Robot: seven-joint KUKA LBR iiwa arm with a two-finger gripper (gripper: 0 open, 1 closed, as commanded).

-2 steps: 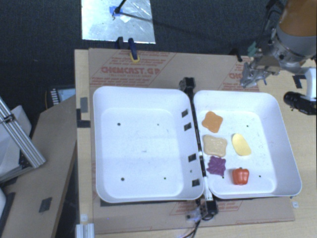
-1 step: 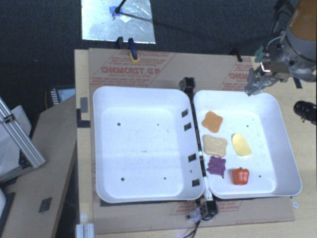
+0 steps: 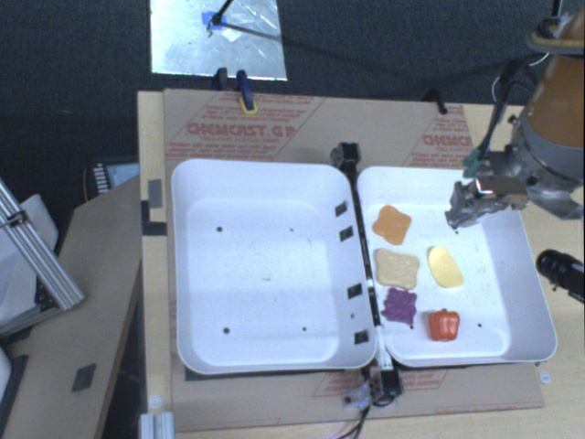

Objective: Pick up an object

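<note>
Jaws first: I cannot tell how they stand, because the gripper [image 3: 462, 210] looks dark and blurry. It hangs over the back part of the right bin [image 3: 512, 273], and no toy can be seen between its tips.

What could go wrong? The toys lie close together. If the gripper comes down between two of them, it may push them apart and catch nothing. They also look flat and low, so the tips might slide over a top and close on air.

Closest to the jaws is the orange piece [image 3: 392, 224]. It lies to their left and a little nearer the front of the bin. The yellow piece [image 3: 445, 267] lies almost straight below them in the view, toward the front, near but apart. The tan toast slice [image 3: 397, 267] is farther left, just beside the wall between the bins. The purple grapes [image 3: 399, 306] lie in front of the toast, almost touching it. Farthest away is the red pepper [image 3: 443, 325], near the front edge. The left bin [image 3: 265, 263] is well apart, on the far side of the wall.
</note>
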